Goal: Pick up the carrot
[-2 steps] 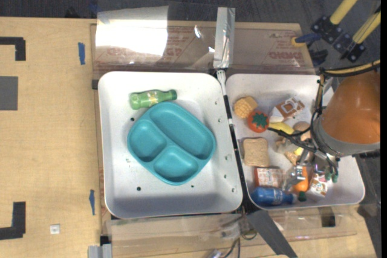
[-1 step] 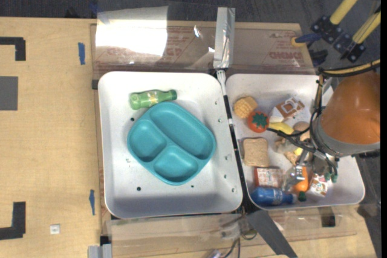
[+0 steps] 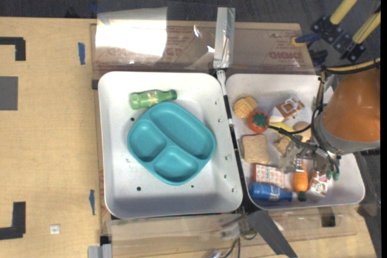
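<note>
1. Left bin [image 3: 115, 148]: holds a teal 3-compartment plate [image 3: 171, 141] at centre, with a green bottle [image 3: 152, 97] lying just beyond it.
2. Right bin [image 3: 351, 190]: crowded with food items; the arm [image 3: 354, 109] reaches in from the right.
3. Gripper [image 3: 300, 157]: low over the bin's middle; finger state cannot be determined.
4. Blue bottle [image 3: 270, 192]: lying at the near edge.
5. Carrot [image 3: 300, 181]: orange, in the right bin, just beside the blue bottle, directly below the gripper.
</note>
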Tool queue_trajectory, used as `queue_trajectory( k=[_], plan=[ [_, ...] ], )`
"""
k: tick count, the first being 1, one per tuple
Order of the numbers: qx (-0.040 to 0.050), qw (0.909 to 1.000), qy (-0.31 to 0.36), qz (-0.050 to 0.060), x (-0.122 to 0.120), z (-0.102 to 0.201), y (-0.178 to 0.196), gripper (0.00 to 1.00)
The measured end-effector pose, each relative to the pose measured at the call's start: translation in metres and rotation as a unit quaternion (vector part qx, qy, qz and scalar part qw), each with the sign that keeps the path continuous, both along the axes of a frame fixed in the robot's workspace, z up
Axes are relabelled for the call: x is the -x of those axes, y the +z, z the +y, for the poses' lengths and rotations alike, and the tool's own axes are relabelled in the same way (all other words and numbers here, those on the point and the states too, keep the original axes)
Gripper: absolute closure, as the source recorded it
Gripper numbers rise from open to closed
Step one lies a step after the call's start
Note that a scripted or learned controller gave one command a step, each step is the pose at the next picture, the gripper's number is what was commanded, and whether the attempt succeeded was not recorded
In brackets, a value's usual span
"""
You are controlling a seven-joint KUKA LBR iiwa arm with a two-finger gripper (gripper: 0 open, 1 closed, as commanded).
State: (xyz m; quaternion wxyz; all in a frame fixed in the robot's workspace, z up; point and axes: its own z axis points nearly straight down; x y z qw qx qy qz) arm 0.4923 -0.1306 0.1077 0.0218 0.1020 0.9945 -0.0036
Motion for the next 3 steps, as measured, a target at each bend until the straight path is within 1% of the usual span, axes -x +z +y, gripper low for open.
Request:
queue_trajectory(
  k=[1, 2, 3],
  plan=[
    [-0.004, 0.9971, 0.074, 0.016, 0.009, 0.068, 0.08, 1.0],
    [-0.0002, 0.9777, 0.209, 0.019, 0.0, 0.011, 0.052, 1.0],
    [0.0027, 0.9677, 0.252, 0.018, -0.012, -0.055, 0.103, 1.0]
  ],
)
